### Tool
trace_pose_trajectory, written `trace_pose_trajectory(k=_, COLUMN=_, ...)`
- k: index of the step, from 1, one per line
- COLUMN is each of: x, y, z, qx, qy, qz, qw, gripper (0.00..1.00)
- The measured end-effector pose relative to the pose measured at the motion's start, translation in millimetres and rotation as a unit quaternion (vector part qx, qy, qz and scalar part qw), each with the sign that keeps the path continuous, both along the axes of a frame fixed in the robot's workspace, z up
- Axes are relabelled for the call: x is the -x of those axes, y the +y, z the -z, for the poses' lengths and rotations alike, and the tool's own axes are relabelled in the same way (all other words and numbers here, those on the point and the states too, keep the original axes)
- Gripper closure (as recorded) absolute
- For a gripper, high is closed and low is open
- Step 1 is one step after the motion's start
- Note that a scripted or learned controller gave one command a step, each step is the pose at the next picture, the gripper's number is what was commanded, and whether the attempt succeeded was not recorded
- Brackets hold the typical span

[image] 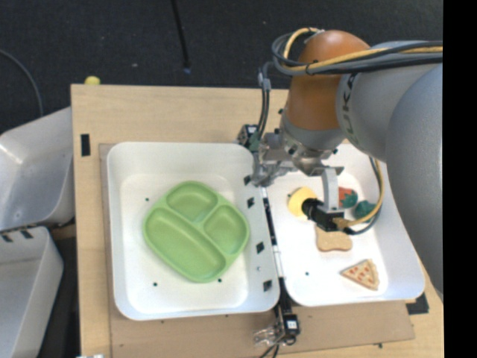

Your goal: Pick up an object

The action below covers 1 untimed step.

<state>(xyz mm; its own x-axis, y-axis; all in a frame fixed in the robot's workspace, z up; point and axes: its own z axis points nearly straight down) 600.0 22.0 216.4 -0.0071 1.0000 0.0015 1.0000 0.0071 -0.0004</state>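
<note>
Lying beside end effector (262,171): yellow toy (299,198)

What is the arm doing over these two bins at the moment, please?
The arm reaches over the right bin, its end effector near the bin's far left corner, close to a yellow toy. Whether it holds anything, I cannot tell. A tan biscuit, a pizza slice and a red-and-green piece also lie there. The left bin holds a green plate.
</note>
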Motion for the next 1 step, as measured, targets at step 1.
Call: trace_pose_trajectory(k=1, x=22.8, y=56.3, z=-5.6, qx=-0.0004, qy=0.0, qz=0.0, qw=1.0, gripper=1.0)
